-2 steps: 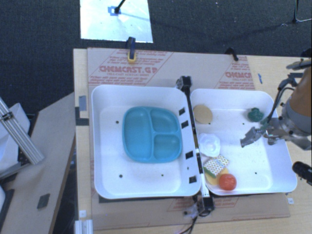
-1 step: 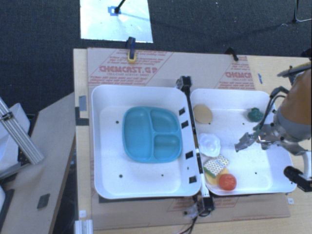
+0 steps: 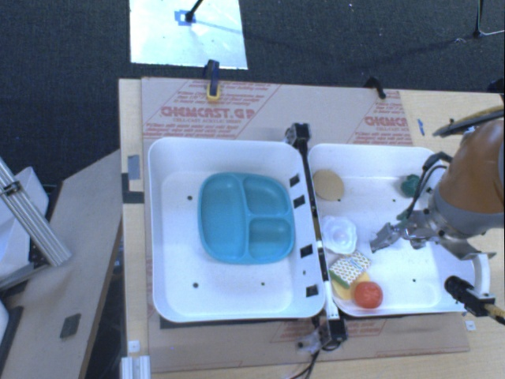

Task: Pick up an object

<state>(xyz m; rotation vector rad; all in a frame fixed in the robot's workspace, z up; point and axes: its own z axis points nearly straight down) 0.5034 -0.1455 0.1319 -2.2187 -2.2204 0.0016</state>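
Note:
The right bin (image 3: pixel 394 181) holds a tan round disc (image 3: pixel 328 185) at its back left and a white cup-like piece (image 3: pixel 340 234) at its left wall. A yellow piece with a checkered patch (image 3: pixel 348 270) and a red tomato-like ball (image 3: pixel 368 294) lie at the front left. A small teal object (image 3: pixel 410 184) sits at the back right, beside the arm's cables. My gripper (image 3: pixel 387 238) hovers low over the bin's middle, pointing left, to the right of the white piece and above the red ball. Nothing shows in its grasp.
The left bin (image 3: pixel 177 290) holds a blue divided plate (image 3: pixel 245 216) at its centre. A black-clipped divider (image 3: pixel 310 219) separates the two bins. The grey arm with its orange band (image 3: pixel 473 172) covers the right bin's right side. A slanted metal rail (image 3: pixel 28 215) stands at the far left.

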